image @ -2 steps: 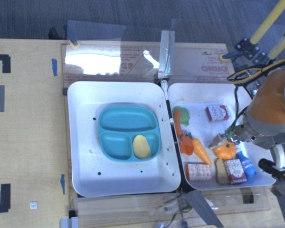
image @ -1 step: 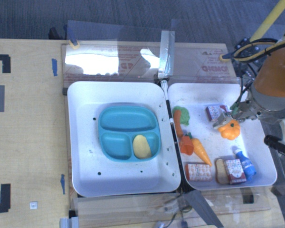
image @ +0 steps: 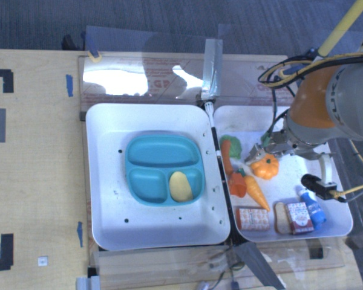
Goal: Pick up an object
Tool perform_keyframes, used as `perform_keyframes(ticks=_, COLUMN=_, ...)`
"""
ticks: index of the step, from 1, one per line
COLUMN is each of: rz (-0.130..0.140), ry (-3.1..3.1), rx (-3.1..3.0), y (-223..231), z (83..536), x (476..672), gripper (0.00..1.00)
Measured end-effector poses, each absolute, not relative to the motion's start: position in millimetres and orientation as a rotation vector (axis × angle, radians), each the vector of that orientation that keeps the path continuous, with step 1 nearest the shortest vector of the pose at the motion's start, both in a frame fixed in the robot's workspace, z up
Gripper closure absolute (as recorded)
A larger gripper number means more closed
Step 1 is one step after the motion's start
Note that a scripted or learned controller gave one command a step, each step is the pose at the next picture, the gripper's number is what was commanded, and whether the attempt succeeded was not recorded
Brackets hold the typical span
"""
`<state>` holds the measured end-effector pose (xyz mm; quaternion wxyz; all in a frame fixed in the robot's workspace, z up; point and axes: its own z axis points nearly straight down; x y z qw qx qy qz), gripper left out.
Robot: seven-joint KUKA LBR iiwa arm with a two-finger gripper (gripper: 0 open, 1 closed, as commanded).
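My gripper (image: 264, 151) hangs over the middle of the right bin (image: 339, 227), under the orange-banded wrist. Directly below and touching it in this view lies a small orange pumpkin-like toy (image: 267, 168); whether it is gripped is hidden by the wrist. To the left lie a red-orange vegetable with a green top (image: 230, 150) and an orange carrot (image: 255, 191) beside a small red piece (image: 238, 183). Along the front wall rest a red-and-white packet (image: 254, 218), a brown-edged packet (image: 295, 217) and a blue bottle (image: 313, 208).
The left bin (image: 103, 162) bears a blue divided tray (image: 160, 156) with a yellow oval item (image: 180, 186) in its lower right compartment. A metal divider post (image: 211, 71) stands behind the bins. Yellow cables (image: 290, 68) loop off the arm at the right.
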<state>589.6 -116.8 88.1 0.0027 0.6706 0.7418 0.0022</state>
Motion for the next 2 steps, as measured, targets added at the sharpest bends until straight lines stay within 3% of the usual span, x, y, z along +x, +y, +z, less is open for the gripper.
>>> perform_keyframes(ticks=1, rz=0.011, ry=2.295, rx=2.136, y=-54, z=189, x=612.3, gripper=1.0)
perform_keyframes(ticks=2, rz=-0.003, ry=2.054, rx=2.381, y=-47, z=184, x=591.4, gripper=1.0)
